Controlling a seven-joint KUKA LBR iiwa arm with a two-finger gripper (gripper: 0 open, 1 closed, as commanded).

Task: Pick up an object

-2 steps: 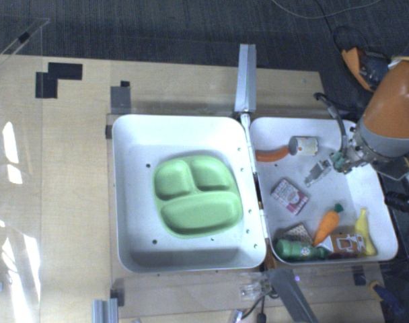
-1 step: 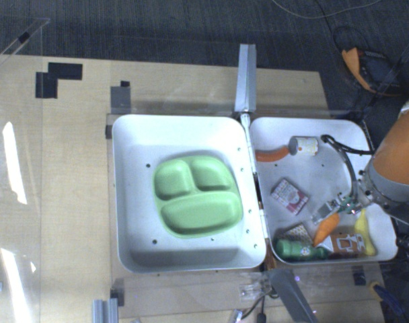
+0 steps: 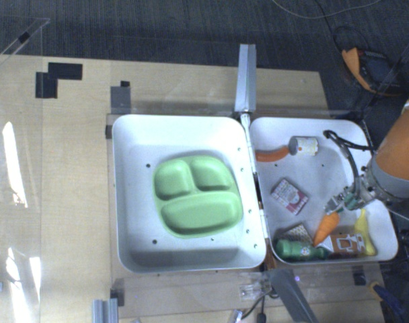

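A green divided plate [image 3: 198,197] is lying in the left bin [image 3: 134,247]. In the right bin [image 3: 325,170], a small pink packet [image 3: 288,196] is sitting mid-floor, a green bottle [image 3: 300,250] is lying along the near wall, and a toy carrot [image 3: 325,228] is leaning just beside it. The gripper [image 3: 348,200] is hovering at the carrot's top; whether it is open or closed I cannot tell.

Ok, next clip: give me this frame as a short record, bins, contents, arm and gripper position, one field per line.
left bin: holds a green divided tray
right bin: carrot, green bottle, yellow item, small pink packet, orange strip, grey-white cylinder
arm: enters from the right, over the right bin
gripper: low, just above the carrot's top end
grasp: nothing visibly between the fingers
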